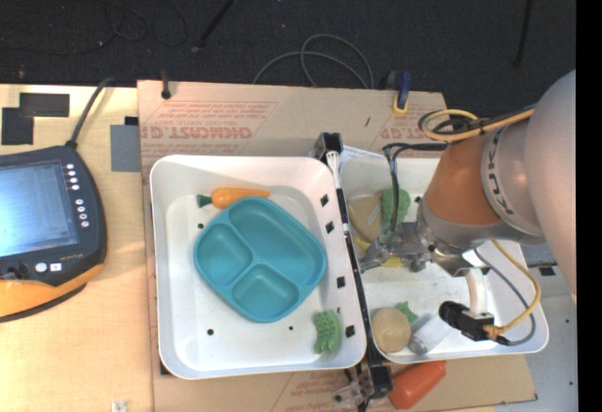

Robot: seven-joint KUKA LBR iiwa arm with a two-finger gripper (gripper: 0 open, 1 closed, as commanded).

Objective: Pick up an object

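Orange plastic is catching the eye nearest the viewer: an orange-red toy piece (417,384) is lying on the counter (122,307) just outside the right bin's front rim, at about six o'clock from the arm's wrist. Inside the right bin (527,344), a round tan object (391,328) is sitting in the front corner with a small green bit (406,310) touching it at one o'clock, and these seem the likeliest things to be picked. Beyond them the hand (390,248) is hanging low over the bin's middle, under the grey arm with its orange band (461,184); I cannot tell whether it is released or clenched, and nothing is visibly sitting in it. My judgement is that the reach-and-descend step is under way, with no pick made yet; the next move is calling for the hand to settle over one object and lift it free of the bin wall. At twelve o'clock from the hand, a pale yellowish piece (366,213) and a green one (403,205) are crowding the far end of the bin, and black cabling (470,321) is trailing at four o'clock, which could be snagging. Across the divider, the left bin (174,213) is holding a teal sectioned plate (259,257), a green leafy toy (327,331) at its five o'clock and a toy carrot (237,197) at its eleven o'clock. Farthest left, a tablet-like controller (42,217) is resting on the counter.
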